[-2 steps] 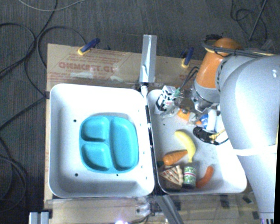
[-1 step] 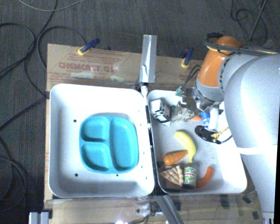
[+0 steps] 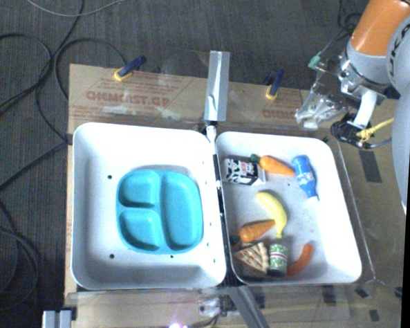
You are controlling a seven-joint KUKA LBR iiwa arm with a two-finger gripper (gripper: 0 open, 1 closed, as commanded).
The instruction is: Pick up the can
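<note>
Seen from above at a slant, two shallow white bins sit side by side on a bench. The left bin (image 3: pixel 93 187) holds a blue divided tray (image 3: pixel 160 210) lying flat near its middle. The right bin (image 3: pixel 340 223) holds a scatter of small things: the can (image 3: pixel 277 258) — short, with a green label — stands upright near the front edge, touching a wedge-shaped sandwich toy (image 3: pixel 252 257) on its left and just beside a small red sausage (image 3: pixel 300 258) on its right. Behind them lie a carrot (image 3: pixel 257 230) and a yellow banana (image 3: pixel 273 211); along the back wall are a black-and-white carton (image 3: pixel 240 171), a second carrot (image 3: pixel 277 165) and a blue bottle (image 3: pixel 305 176). The gripper (image 3: pixel 319 113) hangs beyond the right bin's back corner, well apart from the can, with nothing between its pale fingers — whether they are spread or closed cannot be told from this angle.
</note>
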